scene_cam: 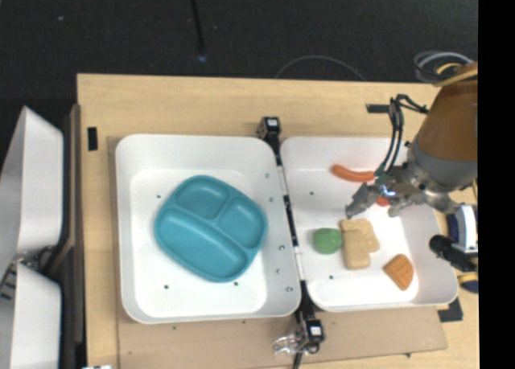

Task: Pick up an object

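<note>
Four items, right bin (418, 295): sausage (352, 173), green lump (327, 240), biscuit (359, 243), orange wedge (399, 271); one blue tray (210, 227) (left bin); hand (366, 202) open above biscuit.

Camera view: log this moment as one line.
hand over right bin | above tan toy | nothing seen held | blue tray in left bin

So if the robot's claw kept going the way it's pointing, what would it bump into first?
Probably the tan toy. The gripper points down and left, right above that toy's top end. The green lump sits just beside it. Height is hard to judge from this view.
</note>
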Robot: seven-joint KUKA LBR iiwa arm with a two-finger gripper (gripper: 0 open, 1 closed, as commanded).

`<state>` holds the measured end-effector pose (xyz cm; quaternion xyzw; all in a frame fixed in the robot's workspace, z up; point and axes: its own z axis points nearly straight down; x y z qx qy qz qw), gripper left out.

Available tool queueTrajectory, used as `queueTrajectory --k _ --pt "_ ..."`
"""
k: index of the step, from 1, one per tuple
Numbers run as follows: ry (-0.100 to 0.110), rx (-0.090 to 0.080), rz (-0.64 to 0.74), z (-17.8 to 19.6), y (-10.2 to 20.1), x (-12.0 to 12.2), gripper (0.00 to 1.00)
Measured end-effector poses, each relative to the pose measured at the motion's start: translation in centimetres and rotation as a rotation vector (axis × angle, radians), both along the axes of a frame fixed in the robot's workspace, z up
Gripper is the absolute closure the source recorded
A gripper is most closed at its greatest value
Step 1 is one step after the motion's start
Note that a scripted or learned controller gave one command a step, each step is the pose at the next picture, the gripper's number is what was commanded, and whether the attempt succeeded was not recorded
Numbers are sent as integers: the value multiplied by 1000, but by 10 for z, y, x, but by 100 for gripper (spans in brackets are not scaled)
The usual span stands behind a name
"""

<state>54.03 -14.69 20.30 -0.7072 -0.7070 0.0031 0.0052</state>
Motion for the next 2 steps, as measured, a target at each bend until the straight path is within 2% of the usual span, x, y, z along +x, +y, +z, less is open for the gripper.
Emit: queueTrajectory --k 1,2 --pt "-13 -3 3 7 0 3 0" --pt "-7 -4 -1 -56 0 -2 0"
